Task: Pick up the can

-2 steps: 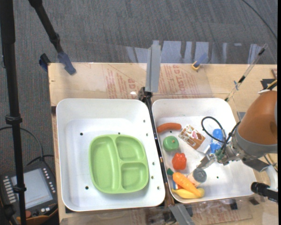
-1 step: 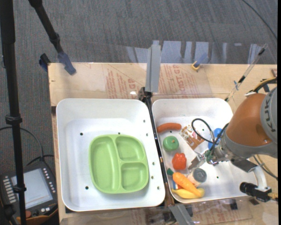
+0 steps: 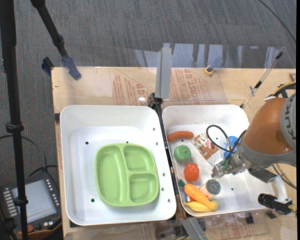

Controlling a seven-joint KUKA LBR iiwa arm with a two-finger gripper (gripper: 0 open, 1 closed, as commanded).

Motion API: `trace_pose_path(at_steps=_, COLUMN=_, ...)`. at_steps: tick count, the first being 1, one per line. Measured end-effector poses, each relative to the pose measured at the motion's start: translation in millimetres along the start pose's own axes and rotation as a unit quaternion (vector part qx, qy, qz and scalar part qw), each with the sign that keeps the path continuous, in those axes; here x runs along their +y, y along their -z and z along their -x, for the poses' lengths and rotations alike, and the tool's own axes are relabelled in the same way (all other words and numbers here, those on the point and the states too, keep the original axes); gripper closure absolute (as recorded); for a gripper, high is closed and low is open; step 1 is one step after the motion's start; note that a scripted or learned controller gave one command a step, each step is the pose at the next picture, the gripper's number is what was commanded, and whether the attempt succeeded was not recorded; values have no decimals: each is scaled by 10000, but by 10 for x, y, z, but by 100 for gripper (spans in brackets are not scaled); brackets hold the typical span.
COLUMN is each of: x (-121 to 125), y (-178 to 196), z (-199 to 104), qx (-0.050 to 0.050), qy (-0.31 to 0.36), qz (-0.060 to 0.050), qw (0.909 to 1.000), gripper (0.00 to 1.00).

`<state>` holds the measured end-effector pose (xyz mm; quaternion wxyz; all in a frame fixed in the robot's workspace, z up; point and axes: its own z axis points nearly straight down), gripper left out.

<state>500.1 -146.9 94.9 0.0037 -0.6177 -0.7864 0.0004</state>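
Camera view, looking down at a slant on both bins: the can (image 3: 212, 187) sits in the right bin (image 3: 240, 115), in its near half, just left of the bin's middle line. What shows is a round grey end face, so it seems to stand upright with its long axis pointing up toward the camera, though it is small and its side wall is hard to make out.

The gripper (image 3: 223, 169) hangs just above and to the right of the can, close to it but not around it. From this angle it cannot be told whether the gripper is open or closed.

Crowding the can on its left are a red pepper-like fruit (image 3: 191, 172) and, nearer the front wall, a carrot (image 3: 198, 193) lying across a banana (image 3: 204, 207). These lie just beside the can. Farther back are a green round fruit (image 3: 182, 153), a sausage (image 3: 180, 135) lying crosswise, a printed snack packet (image 3: 205, 146) and a blue object (image 3: 233, 143) partly hidden behind the arm. A black cable loop (image 3: 216, 133) arcs over the packet.

The left bin (image 3: 77, 119) holds a green divided plate (image 3: 126, 174), lying flat with its three compartments facing up.
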Motion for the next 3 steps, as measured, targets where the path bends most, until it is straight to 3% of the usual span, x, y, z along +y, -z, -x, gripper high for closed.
trace_pose_path(at_steps=1, x=-1, y=0, z=1, qx=0, qy=-6, qz=0, qw=10000, gripper=0)
trace_pose_path(at_steps=2, x=-9, y=84, z=12, qx=11, qy=-20, qz=-10, qw=10000, gripper=100)
trace_pose_path(at_steps=3, x=52, y=251, z=395, qx=-16, qy=-539, qz=17, qw=9985, gripper=100)
